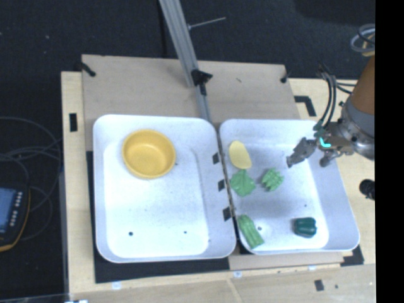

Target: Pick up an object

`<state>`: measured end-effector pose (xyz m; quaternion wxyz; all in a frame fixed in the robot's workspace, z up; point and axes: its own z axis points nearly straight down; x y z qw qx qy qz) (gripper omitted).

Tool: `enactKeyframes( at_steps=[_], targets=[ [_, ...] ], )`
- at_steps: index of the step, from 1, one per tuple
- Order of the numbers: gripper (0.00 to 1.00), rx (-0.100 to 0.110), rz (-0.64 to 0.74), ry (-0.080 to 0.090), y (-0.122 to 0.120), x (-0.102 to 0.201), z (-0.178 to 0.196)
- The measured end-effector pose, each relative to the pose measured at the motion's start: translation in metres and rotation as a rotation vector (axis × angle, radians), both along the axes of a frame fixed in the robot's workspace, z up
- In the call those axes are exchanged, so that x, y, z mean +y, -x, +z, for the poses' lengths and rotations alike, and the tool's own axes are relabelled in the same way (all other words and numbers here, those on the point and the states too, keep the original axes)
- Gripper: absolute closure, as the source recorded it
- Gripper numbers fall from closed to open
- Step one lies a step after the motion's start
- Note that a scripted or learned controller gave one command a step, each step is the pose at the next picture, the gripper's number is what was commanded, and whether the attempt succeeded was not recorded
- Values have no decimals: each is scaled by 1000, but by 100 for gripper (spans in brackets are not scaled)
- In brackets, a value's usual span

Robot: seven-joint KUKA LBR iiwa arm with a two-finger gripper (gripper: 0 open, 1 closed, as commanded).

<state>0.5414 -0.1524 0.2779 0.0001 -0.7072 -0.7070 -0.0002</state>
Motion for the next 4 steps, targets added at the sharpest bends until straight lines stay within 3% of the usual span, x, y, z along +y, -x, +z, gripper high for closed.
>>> enactKeyframes(
  at_steps=[1, 4],
  targets=[
    [0, 0, 0, 0, 0, 0, 0],
    [0, 4, -1, 0, -12, 7, -140]
  ],
)
